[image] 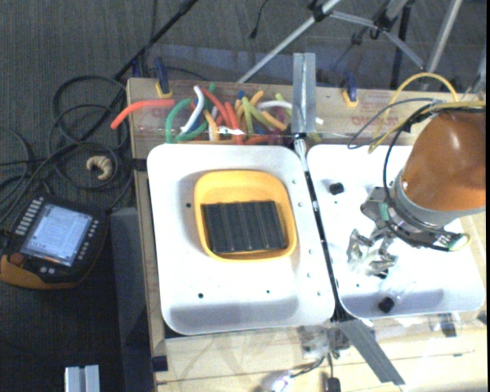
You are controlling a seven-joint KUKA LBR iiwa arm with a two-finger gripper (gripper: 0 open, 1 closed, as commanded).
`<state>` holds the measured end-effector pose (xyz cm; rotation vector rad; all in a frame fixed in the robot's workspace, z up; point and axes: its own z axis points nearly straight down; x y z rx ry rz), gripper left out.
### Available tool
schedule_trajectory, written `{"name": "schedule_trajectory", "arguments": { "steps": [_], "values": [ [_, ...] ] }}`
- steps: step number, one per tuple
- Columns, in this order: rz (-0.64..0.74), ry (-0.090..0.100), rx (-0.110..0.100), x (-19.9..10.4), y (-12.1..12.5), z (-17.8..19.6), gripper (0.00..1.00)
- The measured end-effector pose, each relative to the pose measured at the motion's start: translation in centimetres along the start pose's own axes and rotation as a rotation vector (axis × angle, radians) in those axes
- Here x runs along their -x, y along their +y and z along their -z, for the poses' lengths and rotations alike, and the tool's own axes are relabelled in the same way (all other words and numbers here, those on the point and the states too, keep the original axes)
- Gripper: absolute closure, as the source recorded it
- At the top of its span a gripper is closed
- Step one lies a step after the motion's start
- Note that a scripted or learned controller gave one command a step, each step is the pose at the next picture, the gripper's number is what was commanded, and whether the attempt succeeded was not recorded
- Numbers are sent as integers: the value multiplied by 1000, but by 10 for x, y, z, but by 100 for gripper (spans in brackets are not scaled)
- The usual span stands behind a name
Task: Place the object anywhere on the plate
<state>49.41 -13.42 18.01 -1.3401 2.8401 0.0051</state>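
Observation:
A yellow plate [243, 188] lies in the left white bin [229, 309], with a dark ridged rectangular panel [245, 226] across its middle. In the right white bin [429, 292], my gripper [369, 251] hangs low over the floor near the bin's left-centre, below the orange and grey wrist [445, 170]. A small black object [336, 189] rests on the bin floor up and to the left of the gripper. Another small dark object [385, 305] lies below the gripper near the front wall. Neither one touches the gripper, as far as I can see.
A heap of coloured tubes [220, 114] runs along the bench's back edge behind the bins. A metal post [304, 96] stands at the back between the bins. Yellow and black cables [408, 104] loop beside the arm. A teach pendant [53, 239] lies on the floor at left.

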Motion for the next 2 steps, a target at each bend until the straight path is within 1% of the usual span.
{"name": "schedule_trajectory", "arguments": {
  "steps": [1,2],
  "values": [
    [307,-3,0,53,-21,11,100],
    [307,-3,0,53,-20,11,0]
  ]
}}
